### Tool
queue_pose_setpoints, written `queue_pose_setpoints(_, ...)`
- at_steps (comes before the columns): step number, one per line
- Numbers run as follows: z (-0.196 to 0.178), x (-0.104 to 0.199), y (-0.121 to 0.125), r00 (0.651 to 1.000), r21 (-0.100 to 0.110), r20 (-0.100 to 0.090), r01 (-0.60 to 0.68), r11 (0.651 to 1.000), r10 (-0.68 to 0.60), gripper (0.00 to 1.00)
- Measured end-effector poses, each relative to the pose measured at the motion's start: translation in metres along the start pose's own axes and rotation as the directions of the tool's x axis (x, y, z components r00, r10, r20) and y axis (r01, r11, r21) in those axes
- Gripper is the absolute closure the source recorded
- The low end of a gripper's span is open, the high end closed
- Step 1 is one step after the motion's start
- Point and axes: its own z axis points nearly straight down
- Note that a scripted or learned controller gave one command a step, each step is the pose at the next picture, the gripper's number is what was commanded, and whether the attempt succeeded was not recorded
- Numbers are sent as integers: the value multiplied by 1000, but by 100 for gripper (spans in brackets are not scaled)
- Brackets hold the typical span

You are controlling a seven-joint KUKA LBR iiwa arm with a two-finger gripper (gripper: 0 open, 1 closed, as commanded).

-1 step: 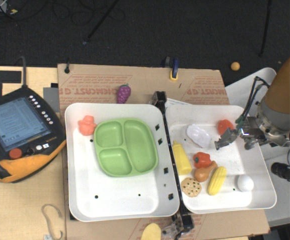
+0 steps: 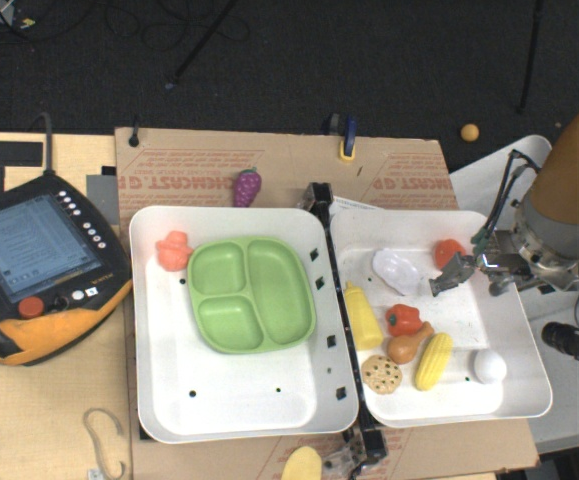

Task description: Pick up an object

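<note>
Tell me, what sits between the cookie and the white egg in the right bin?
In the camera view, a yellow corn cob stands between the cookie and the white egg, near the front of the right bin.

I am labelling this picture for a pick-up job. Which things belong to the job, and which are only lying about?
Belonging to the job:
- two-finger gripper over the right white bin
- red round toy
- white crumpled lump
- yellow corn cob
- red pepper

Lying about:
- green divided plate in the left white bin
- purple grapes
- teach pendant
</note>
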Motion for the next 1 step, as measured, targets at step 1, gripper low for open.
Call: queue_pose_setpoints(1,45,-1,-5,1000,6,-2,2,1000,-2,0)
